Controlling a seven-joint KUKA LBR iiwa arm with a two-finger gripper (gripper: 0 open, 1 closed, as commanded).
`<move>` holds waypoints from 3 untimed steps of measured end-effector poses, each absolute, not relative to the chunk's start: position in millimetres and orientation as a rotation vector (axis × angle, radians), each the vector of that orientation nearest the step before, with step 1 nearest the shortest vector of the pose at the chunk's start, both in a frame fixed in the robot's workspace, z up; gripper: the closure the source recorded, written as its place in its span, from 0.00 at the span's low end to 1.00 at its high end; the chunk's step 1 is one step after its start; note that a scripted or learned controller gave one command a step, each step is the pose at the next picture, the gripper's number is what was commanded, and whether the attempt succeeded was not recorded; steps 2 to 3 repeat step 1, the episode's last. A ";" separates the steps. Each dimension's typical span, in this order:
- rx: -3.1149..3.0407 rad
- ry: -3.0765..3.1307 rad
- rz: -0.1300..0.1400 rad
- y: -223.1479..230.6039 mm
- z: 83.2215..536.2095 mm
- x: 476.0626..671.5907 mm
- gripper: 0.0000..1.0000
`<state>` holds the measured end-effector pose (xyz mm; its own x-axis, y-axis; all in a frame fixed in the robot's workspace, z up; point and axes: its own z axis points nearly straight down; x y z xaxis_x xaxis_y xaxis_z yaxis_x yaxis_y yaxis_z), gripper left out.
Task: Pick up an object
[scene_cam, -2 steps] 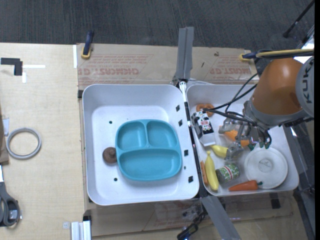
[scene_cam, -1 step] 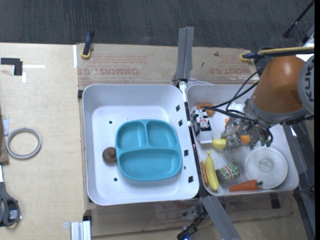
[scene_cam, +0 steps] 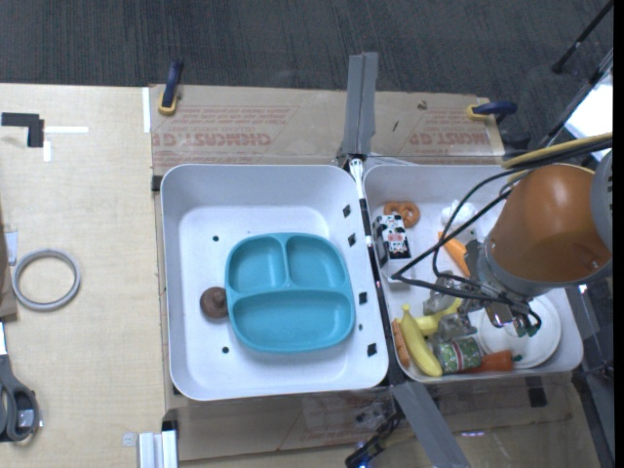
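Note:
The right bin [scene_cam: 419,175] holds a jumble of small items. A yellow banana [scene_cam: 419,341] lies near its front left, beside a green can [scene_cam: 456,354] and a red-orange piece [scene_cam: 495,362]. A pretzel [scene_cam: 401,212] and a small black-and-white box [scene_cam: 392,236] sit toward the back left, with an orange carrot-like piece [scene_cam: 454,256] further right. My gripper [scene_cam: 468,305] hangs low over the items just behind the can, under the orange wrist band [scene_cam: 546,224] and tangled cables, which hide its tips.
The left bin [scene_cam: 185,222] holds a teal divided plate [scene_cam: 290,292] and a small brown round object [scene_cam: 214,302] at the plate's left. A white plate [scene_cam: 546,331] lies at the right bin's front right. A tape roll [scene_cam: 43,279] and scissors [scene_cam: 18,408] lie on the bench at left.

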<state>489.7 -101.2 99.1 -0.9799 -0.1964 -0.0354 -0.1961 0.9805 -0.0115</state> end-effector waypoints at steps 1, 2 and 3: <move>-0.269 3.124 0.000 -77.0 217.7 513.9 1.00; -0.269 3.124 0.000 -77.0 217.7 513.9 1.00; -0.269 3.124 0.000 -77.0 217.7 513.9 1.00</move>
